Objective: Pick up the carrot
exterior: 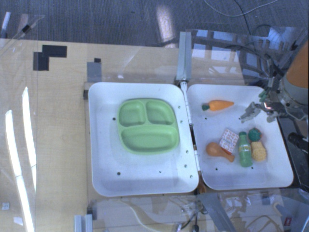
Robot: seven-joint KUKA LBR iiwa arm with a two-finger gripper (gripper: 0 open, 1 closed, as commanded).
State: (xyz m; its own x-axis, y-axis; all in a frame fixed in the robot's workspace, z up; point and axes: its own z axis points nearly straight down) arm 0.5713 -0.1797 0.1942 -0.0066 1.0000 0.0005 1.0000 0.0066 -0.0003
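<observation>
Entered from three o'clock as a broad orange band (298,66) above the wrist, rounded and smooth, cut off by the frame edge. Carried below it a pale grey wrist section (293,92), curved like a collar. Ended in a small metallic claw (251,112) toward nine o'clock, silver-grey with dark joints and thin, angular fingers (247,114). Showed a tiny green spot and a reddish spot on the claw's body (266,105), too small to read as markings. Trailed dark cabling (270,66) at about twelve o'clock of the wrist, tangled against metal framing. Revealed no legible screws or lettering at this size.
</observation>
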